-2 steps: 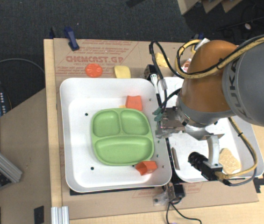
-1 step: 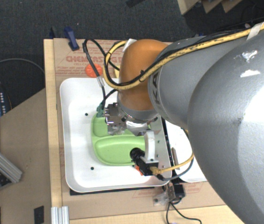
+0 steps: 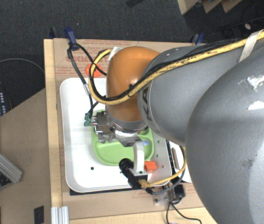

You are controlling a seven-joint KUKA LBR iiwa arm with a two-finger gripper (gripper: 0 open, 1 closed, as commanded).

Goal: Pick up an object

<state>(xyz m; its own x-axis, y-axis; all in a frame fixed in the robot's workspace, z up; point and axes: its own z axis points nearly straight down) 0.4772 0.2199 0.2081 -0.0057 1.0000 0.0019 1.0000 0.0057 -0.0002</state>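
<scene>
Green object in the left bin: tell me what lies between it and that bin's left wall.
In the camera view, bare white bin floor lies between the green object and the left wall, apart from one small dark speck.

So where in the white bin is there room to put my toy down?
The bare room is along the white bin's left side, between its left rim and the green object, and in the front-left corner below that object. The middle and right are crowded: the arm's orange band and cables hang over them.
</scene>
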